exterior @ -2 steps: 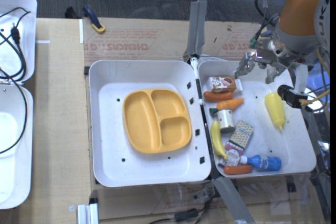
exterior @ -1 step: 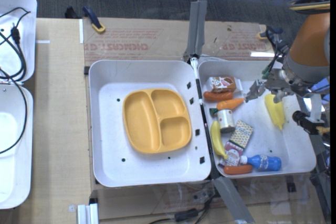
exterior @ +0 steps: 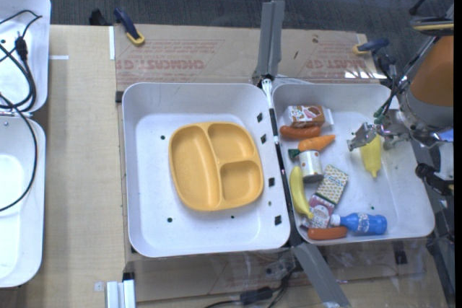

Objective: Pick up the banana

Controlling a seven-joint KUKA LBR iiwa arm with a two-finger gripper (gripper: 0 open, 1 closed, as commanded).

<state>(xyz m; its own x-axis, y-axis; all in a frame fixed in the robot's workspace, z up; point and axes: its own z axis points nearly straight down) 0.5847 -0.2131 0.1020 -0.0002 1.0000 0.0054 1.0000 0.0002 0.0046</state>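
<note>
A long yellow banana with a greenish tip lies along the left wall of the right bin, beside a small can. My gripper hovers over the right part of that bin, well to the right of the banana. A shorter yellow item sits directly under the gripper and touches or nearly touches it. I cannot make out whether the gripper holds it.
The right bin also holds a snack packet, a sausage, a carrot, a patterned box, a blue bottle and a red sausage. A yellow divided plate lies in the left bin.
</note>
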